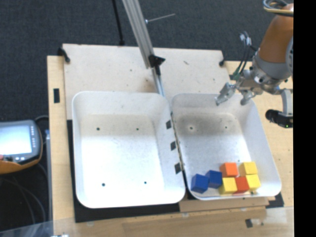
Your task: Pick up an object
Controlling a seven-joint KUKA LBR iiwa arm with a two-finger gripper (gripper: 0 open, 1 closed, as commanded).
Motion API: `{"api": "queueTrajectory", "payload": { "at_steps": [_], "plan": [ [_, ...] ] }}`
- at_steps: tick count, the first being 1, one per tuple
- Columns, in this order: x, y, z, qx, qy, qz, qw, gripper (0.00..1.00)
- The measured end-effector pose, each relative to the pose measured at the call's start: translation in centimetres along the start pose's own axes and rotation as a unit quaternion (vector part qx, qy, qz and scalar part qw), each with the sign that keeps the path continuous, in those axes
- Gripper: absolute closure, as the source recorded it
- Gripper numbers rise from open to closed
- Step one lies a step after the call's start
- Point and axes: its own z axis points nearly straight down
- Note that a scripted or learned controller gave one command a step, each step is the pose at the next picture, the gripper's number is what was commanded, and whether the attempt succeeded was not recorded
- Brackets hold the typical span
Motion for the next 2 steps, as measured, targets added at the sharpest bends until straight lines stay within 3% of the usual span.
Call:
{"api": "queueTrajectory", "payload": {
  "at_steps": [1,2],
  "plan": [
    [-2.4,-9.7,-1.2,0.0,0.0,0.007,1.0,0.0],
    [5.5,-15.3,3.0,0.003,0.003,0.002,1.0,0.0]
  ]
}}
